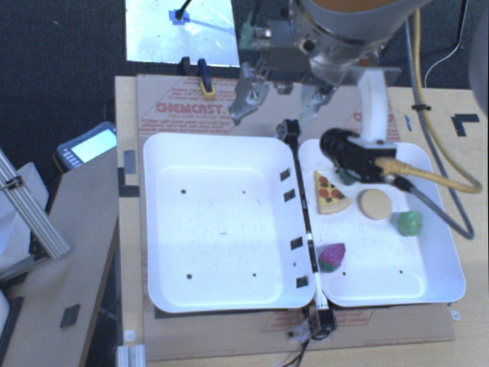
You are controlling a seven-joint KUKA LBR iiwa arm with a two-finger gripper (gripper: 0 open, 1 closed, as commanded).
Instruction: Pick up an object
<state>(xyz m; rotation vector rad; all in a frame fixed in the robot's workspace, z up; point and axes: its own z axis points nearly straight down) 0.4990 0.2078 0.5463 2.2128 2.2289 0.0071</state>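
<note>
Brown cardboard printed with red lettering [187, 107] covers the bench top [439, 105], and two shallow white bins sit on it side by side. The left bin [221, 228] has only small dark marks on its floor. A row of black clips [294, 220] runs along the seam where the two bins meet. Dark carpet [61, 44] surrounds the bench, with a shiny metal sheet [179, 17] lying behind it and a small grey device with a lit screen [88, 145] at the left.

The right bin [428, 281] holds four toys. A pizza slice [330, 193], yellow with red spots, lies near the seam. A round tan biscuit [375, 204] lies just right of it, apart from it. A green lump [409, 222] sits just beside the biscuit, lower right. A pink and green piece [331, 256] rests nearer the front, close to the seam. All four lie flat on the bin floor, untouched.

A black hose fitting [348, 153] with a yellow cable [428, 176] reaches over the back of the right bin.

The gripper [276, 104] hangs above the back rim of the bins, over the cardboard. Its two grey fingers [244, 102] stand apart with nothing between them.
</note>
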